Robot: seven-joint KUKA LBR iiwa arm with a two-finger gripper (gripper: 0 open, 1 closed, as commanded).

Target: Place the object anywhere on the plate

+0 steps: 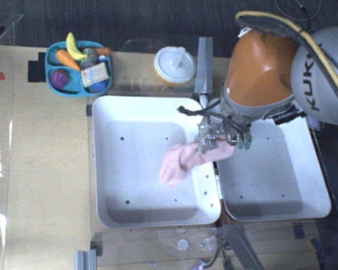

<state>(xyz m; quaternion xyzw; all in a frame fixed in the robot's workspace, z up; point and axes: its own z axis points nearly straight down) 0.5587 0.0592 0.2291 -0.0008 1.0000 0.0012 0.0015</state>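
The end effector [218, 139] was clamped on a pink cloth [186, 159] (draped limp) over the left bin's [129, 167] right edge.

Grey arm with orange band [259, 66] reaching in from right, gripper [214, 141] over seam between two white bins. Pink cloth [183, 161] pinched between fingers at upper end, rest draped down into left bin [129, 167]. Right bin [281, 190] beside it. Blue divided tray [49, 79] with toy food, white lidded cup [174, 64] behind bins.
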